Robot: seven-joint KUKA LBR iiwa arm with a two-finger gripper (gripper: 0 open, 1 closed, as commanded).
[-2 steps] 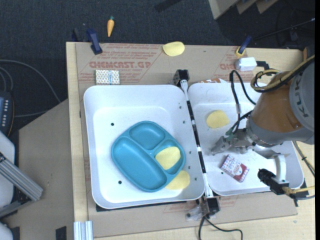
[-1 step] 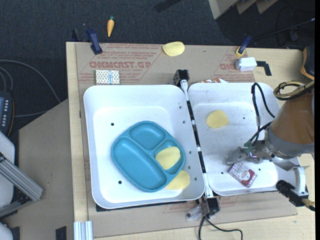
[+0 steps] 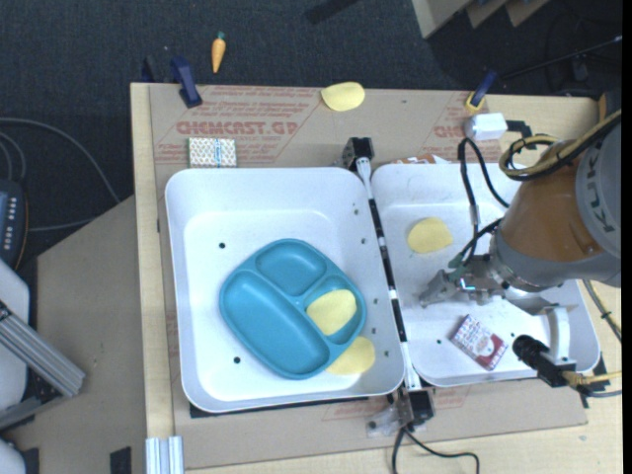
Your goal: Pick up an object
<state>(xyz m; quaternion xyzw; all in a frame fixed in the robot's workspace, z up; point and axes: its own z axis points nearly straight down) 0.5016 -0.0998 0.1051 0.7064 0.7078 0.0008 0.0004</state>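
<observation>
Arm (image 3: 553,220) over the right bin (image 3: 583,349), gripper (image 3: 449,284) low, fingers spread and holding nothing. Near right of it lies the small packet (image 3: 478,342): probably light, flat and crinkly, best pinched across its short edges.

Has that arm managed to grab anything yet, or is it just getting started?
Nothing looks picked up so far. The gripper is low inside the right white bin, between the flat yellow disc and the small red-and-white packet, both lying on the bin floor. Grasping and lifting one remains.
</observation>
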